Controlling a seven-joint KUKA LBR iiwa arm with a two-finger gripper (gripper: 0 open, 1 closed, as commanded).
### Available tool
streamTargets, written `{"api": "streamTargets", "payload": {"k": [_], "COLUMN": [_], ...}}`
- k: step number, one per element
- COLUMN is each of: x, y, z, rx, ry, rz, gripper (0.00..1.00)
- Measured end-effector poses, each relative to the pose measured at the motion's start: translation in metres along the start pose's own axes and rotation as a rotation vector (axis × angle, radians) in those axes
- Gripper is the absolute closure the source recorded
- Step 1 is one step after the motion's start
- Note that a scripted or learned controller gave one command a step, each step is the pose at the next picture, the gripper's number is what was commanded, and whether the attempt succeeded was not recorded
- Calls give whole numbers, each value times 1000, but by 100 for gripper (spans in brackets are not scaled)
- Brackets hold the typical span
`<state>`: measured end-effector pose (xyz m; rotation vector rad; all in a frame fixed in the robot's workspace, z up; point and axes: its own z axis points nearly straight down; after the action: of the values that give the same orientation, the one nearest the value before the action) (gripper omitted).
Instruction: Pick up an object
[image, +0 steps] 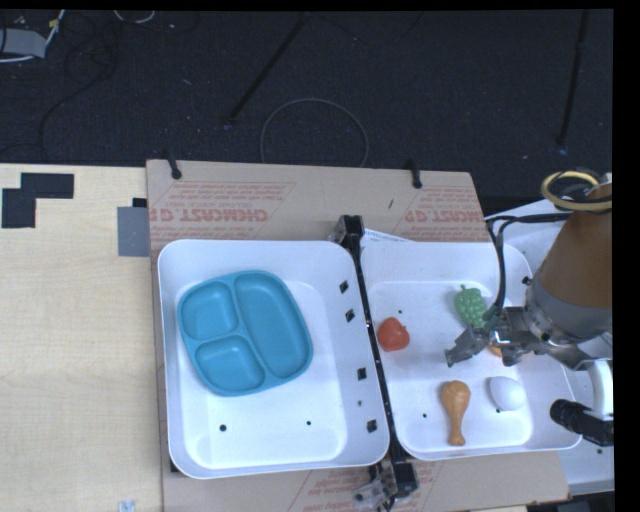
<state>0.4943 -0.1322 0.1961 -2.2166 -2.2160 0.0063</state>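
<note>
Several candidate objects in the right bin (430, 300), right half of frame: green bumpy toy (469, 303) upper middle, red tomato-like piece (393, 335) near the bin's left wall, tan drumstick (456, 408) lower centre, white egg (507, 393) lower right. Also a sliver of something orange (496, 350) right under the gripper, mostly hidden, can't identify. Gripper (468, 349) low over the bin floor between green toy and drumstick, dark fingers pointing left — appear spread, nothing seen between them. No grasp yet; looks like the approach/descend step, target probably the orange bit or the green toy, hard to tell which. Next move likely needs fine alignment over one item, then a close and a lift; risk of closing on air or nudging a neighbour. Left bin (200, 440) mid-left of frame, holding a blue divided plate (243, 330). Arm (585, 270) entering from the right edge.
</note>
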Motion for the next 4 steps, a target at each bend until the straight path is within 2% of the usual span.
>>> {"api": "streamTargets", "payload": {"k": [1, 2, 3, 4], "x": [-3, -3, -4, -10], "y": [-9, -8, -7, 2], "z": [60, 110, 97, 46], "rx": [2, -6, -7, -10], "ry": [1, -2, -1, -3], "rz": [0, 1, 7, -1], "gripper": [0, 0, 100, 100]}}
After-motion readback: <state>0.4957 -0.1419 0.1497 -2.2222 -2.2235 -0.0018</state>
